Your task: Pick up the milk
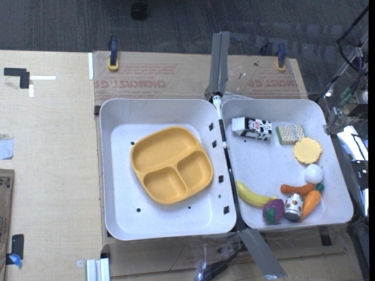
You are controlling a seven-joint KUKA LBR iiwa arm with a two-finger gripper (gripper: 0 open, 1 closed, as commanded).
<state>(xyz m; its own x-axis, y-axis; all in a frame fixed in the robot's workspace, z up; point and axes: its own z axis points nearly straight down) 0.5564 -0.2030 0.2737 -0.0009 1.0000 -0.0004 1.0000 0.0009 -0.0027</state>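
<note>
The milk [252, 127] is a small white carton with black cow patches. It lies on its side in the far left corner of the right bin [263, 163], close to the divider between the bins. Nothing touches it, and the bin floor just in front of it is bare.
In the right bin a speckled green square [290, 134] and a yellow disc [307, 150] lie right of the milk. Nearer the front are a white egg [314, 173], two carrots [312, 202], a small can [293, 206], a purple fruit [272, 211] and a banana [253, 195]. The left bin [117, 157] holds a yellow divided plate [171, 164].
</note>
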